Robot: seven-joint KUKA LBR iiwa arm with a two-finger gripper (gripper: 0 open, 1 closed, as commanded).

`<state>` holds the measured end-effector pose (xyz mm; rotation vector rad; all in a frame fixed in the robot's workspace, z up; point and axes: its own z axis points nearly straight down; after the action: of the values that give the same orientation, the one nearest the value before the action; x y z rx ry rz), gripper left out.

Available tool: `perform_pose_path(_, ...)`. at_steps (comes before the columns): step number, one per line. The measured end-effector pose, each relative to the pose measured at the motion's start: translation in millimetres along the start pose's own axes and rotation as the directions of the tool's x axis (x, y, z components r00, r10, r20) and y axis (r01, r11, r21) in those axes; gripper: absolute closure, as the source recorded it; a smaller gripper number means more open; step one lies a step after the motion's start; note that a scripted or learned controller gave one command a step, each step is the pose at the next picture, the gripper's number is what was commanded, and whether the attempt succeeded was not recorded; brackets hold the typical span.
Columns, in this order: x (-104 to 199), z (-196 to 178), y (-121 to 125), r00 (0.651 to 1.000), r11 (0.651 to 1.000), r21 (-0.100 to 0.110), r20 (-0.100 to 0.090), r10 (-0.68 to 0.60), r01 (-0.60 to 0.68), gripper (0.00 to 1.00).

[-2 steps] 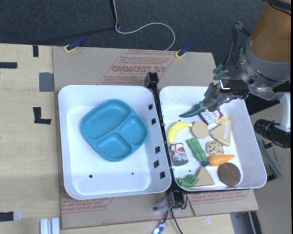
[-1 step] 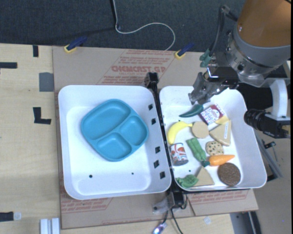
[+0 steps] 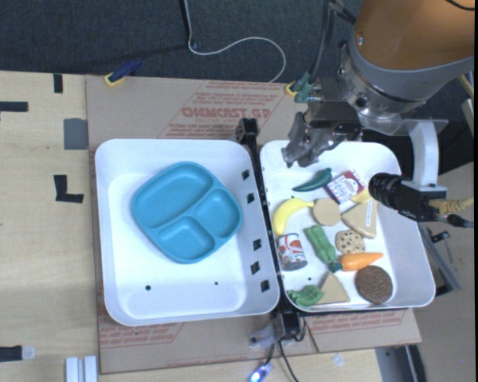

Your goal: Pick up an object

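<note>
A divided plate (image 3: 187,211) lies in the left bin (image 3: 111,237); toy foods (image 3: 334,241), perhaps a dozen, crowd the right bin (image 3: 418,281).

Smooth, seemingly plastic blue tray (image 3: 187,211); matt cardboard sheet (image 3: 183,106) beneath.

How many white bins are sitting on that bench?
2. The left bin holds a blue divided plate. The right bin holds a pile of toy food, with the gripper above its far corner.
</note>
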<state>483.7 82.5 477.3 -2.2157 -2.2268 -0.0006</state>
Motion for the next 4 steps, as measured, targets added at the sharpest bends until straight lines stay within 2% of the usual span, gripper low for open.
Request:
perform_pose_path(1, 43.5, -60.6, 0.3, 1.0, 1.0, -0.005, -0.001, -0.001, 0.001, 1.0)
perform_pose_path(2, 105.0, -56.8, 0.0, 1.0, 1.0, 0.001, 0.0, -0.003, 0.003, 1.0)
perform_pose_path(3, 153.7, -56.7, 0.3, 1.0, 1.0, 0.001, 0.0, -0.001, 0.001, 1.0)
perform_pose_path(4, 150.6, 16.1, 0.0, 1.0, 1.0, 0.007, 0.004, 0.004, -0.004, 1.0)
